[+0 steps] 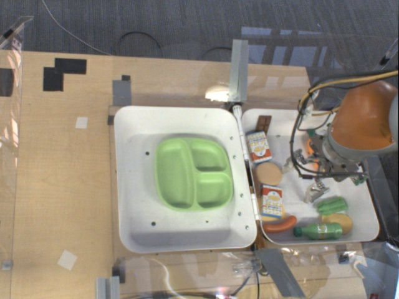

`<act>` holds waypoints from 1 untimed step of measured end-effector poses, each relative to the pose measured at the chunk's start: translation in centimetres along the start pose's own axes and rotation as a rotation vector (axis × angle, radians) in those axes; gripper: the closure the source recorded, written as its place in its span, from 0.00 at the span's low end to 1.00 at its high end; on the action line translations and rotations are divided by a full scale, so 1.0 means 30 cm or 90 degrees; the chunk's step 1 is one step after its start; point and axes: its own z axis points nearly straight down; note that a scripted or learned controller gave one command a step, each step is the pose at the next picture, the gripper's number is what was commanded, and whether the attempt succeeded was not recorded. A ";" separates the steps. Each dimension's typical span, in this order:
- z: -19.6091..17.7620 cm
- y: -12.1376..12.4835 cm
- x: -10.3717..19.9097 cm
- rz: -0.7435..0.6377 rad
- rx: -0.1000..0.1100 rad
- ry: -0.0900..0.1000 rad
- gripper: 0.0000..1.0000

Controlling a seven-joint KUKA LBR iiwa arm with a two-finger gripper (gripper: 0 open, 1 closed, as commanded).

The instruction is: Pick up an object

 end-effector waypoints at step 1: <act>0.011 -0.164 -0.140 0.085 -0.002 0.002 0.00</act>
